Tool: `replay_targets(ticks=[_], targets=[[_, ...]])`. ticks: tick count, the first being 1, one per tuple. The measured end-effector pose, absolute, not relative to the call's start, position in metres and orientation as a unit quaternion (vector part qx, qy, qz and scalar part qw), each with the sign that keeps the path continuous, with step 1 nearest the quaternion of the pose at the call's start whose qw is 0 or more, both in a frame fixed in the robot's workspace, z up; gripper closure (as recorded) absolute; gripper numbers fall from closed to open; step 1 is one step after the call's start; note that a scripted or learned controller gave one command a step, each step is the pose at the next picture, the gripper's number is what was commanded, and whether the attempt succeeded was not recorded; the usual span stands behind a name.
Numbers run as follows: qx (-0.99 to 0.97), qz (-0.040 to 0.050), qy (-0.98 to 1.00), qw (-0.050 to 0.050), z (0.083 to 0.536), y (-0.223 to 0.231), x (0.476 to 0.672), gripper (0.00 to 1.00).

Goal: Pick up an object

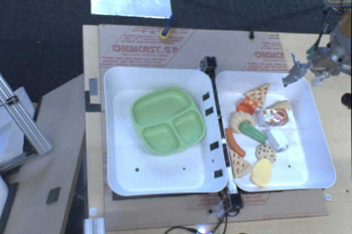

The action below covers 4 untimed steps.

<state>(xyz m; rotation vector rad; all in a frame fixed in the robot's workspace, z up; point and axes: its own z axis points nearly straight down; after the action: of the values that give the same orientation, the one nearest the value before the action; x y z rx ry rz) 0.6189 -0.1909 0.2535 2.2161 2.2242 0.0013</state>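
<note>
The arm is seen entering from the right edge, its wrist held above the far right corner of the right bin (pixel 316 117). The gripper (pixel 301 73) is pointed left and slightly down over that bin's far rim, with two fingers spread apart and nothing held between them. Toy food is gathered in the left half of the right bin: a pizza slice (pixel 257 96) at the far end, a small packet (pixel 274 116) beside it, a green vegetable (pixel 253 132), a sausage (pixel 235 143), a cookie (pixel 265 152) and a yellow piece (pixel 262 172) nearest the front. All of it lies apart from the gripper. A green divided plate (pixel 167 120) is placed in the left bin (pixel 118 167).
</note>
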Motion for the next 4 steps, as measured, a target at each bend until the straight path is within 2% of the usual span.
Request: replay_targets(ticks=[1,2,3,4], targets=[[0.707,-0.0005,0.708,0.0,0.209,-0.198,0.618,0.0],[0.707,-0.0007,0.708,-0.001,0.147,-0.196,0.616,0.0],[0.707,0.0006,0.708,0.001,0.099,-0.205,0.614,0.0],[0.706,0.0002,0.708,0.001,0.085,-0.204,0.616,0.0]])
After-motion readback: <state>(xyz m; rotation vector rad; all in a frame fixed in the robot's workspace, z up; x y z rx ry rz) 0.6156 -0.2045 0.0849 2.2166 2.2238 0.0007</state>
